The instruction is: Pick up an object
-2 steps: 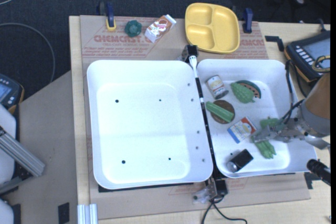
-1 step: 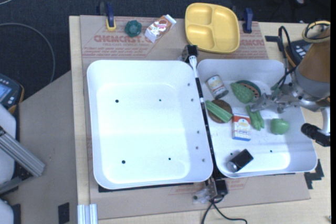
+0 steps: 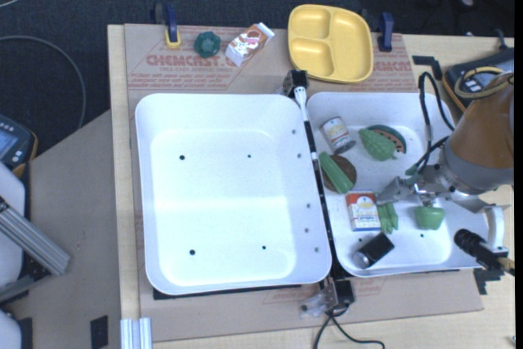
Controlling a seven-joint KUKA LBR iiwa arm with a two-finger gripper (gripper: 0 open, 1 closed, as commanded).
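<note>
**Gripper low in the right bin, among 2 green items**

Camera view: The grey arm with its orange band (image 3: pixel 484 127) reaches in from the right and down into the right-hand shallow white bin (image 3: pixel 409 102). Its two-finger gripper (image 3: pixel 415 192) sits low near the bin floor; whether it is open or closed cannot be told, and nothing can be seen held in it.

The nearest candidates flank it. A small light-green rounded plastic piece (image 3: pixel 429 217) lies just below and slightly right of the gripper. A small red-and-white printed box (image 3: pixel 363 211) lies to its left, with a darker green leafy piece (image 3: pixel 386 217) just beside the box. My judgement is that the light-green piece is the likelier target, being the closer, so the coming move turns on a short shift toward the camera.

Further off in the same bin lie a black rectangular block (image 3: pixel 375 249), a small printed can (image 3: pixel 336 131) and a green-and-red watermelon-slice toy (image 3: pixel 382 141). The left white bin (image 3: pixel 229 192) lies alongside.
</note>
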